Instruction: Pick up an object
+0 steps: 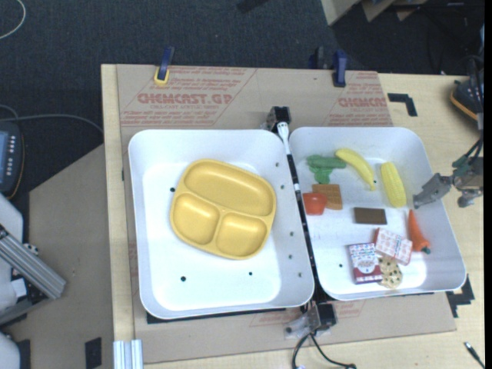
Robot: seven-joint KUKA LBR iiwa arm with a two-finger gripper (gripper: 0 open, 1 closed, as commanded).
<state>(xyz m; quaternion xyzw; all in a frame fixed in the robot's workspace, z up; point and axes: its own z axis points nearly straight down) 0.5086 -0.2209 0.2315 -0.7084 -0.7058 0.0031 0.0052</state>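
The right bin [350,138] holds several toy foods: a banana [356,165], a corn cob [393,184], a green vegetable [325,164], a red piece [314,203] against an orange-brown block [331,196], a brown bar [370,216], a carrot [417,231], two small printed boxes [362,261] [393,246] and a cookie [390,271]. My gripper [450,193] hangs over that bin's right rim, open, with nothing between its fingers. One finger [432,190] points toward the corn and carrot, apart from both.
A yellow divided plate [223,208] lies in the left bin [154,229]. Both bins rest on a cardboard sheet [231,91] held by clamps [163,66] at the back. Cables and dark floor surround the bench.
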